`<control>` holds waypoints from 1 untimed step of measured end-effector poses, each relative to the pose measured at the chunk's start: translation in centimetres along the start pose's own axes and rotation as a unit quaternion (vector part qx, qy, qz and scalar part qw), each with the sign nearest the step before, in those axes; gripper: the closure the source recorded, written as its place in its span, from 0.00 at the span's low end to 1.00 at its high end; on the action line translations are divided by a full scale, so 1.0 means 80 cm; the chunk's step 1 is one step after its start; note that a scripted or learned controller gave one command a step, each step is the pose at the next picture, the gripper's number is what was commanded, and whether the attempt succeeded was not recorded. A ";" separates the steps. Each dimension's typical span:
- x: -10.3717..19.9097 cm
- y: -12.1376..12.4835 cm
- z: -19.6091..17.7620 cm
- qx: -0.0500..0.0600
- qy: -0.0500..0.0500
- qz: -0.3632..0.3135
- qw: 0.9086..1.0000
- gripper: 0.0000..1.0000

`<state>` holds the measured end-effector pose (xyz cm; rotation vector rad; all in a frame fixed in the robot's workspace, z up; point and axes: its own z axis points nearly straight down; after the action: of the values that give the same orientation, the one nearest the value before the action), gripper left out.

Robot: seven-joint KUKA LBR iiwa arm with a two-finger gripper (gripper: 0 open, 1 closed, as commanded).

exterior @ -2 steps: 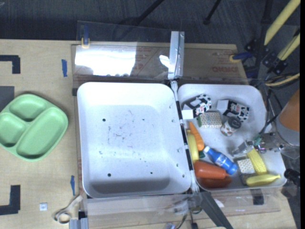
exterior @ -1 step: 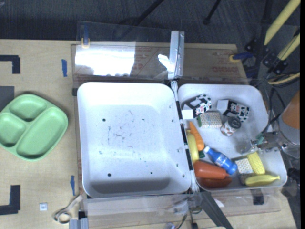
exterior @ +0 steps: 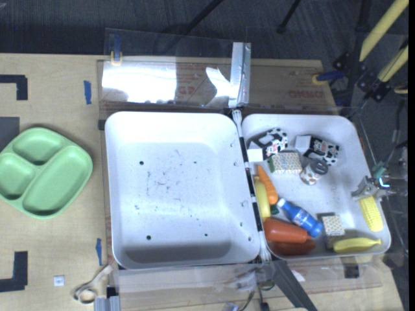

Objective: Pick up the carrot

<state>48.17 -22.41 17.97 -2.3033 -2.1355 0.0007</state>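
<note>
The carrot [exterior: 266, 184] lies along the right bin's [exterior: 347, 129] nine-o'clock wall. At its five o'clock sits a blue bottle [exterior: 303, 217]. At three o'clock, the gripper [exterior: 376, 184] meets the rim; its grasp is unreadable.

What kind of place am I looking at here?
Probably a robot test lab: two white bins on a taped wooden bench, toy food like a carrot, and tripod legs on carpet.
</note>
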 end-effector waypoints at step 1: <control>0.029 0.048 -0.017 0.001 0.000 0.170 0.985 1.00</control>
<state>52.15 -20.38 19.33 -2.6331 -1.7115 0.0028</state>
